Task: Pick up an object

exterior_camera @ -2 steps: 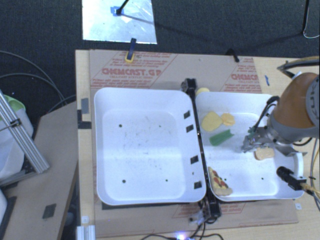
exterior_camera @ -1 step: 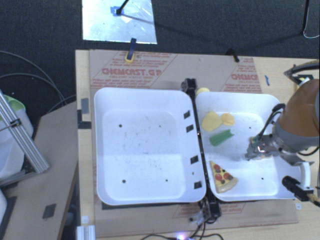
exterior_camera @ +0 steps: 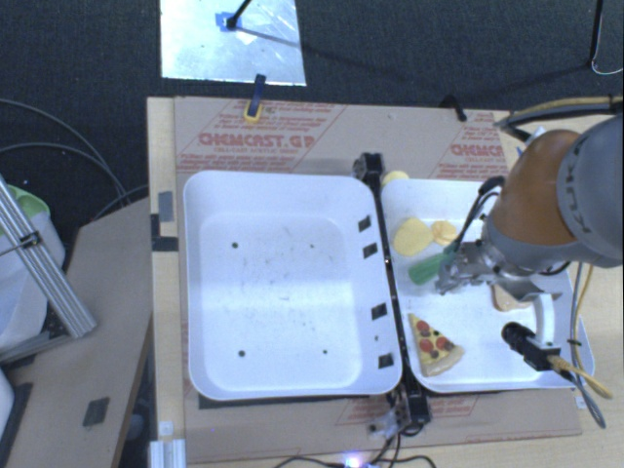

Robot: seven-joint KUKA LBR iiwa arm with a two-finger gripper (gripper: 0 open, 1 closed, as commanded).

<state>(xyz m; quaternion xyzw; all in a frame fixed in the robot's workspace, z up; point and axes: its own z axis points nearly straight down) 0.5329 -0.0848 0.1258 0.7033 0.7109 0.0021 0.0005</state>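
You see the gripper low in the right bin, right by a green thing. You cannot tell if it is open or shut, or if it has hold of anything. Two yellow pieces lie just above the green thing. A toy pizza slice lies nearer the front. The left bin sits beside it.

Grey rounded arm, orange band, black cable along wrist, metallic tool.
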